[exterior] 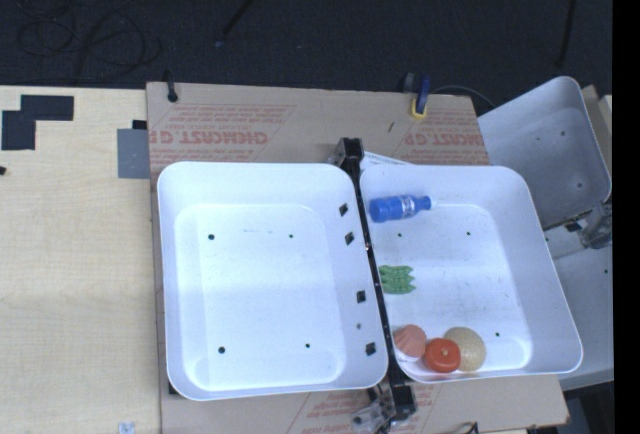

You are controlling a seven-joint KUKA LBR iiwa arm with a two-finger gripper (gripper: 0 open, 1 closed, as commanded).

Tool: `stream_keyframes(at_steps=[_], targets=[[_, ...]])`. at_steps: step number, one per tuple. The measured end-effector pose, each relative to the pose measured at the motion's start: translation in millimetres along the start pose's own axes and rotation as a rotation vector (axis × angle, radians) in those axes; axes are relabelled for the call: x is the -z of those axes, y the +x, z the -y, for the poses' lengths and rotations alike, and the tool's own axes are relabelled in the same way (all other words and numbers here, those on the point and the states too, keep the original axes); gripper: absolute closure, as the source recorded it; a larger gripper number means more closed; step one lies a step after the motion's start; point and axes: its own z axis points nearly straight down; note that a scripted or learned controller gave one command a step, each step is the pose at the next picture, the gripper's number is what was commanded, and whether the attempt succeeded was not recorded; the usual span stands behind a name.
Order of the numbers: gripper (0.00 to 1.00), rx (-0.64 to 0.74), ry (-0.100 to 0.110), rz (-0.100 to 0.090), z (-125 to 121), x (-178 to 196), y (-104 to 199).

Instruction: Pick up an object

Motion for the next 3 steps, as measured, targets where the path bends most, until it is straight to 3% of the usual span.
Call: stream_keyframes(at_steps=[1, 2, 3], targets=[[1.0, 0.001, 0.004, -0.001, -0.5, -13.7, 0.9], [1.0, 0.005, -0.001, 0.001, -0.3, 20.6, 0.0], [1.0, 0.002, 0.003, -0.001, -0.4, 5.7, 0.6]])
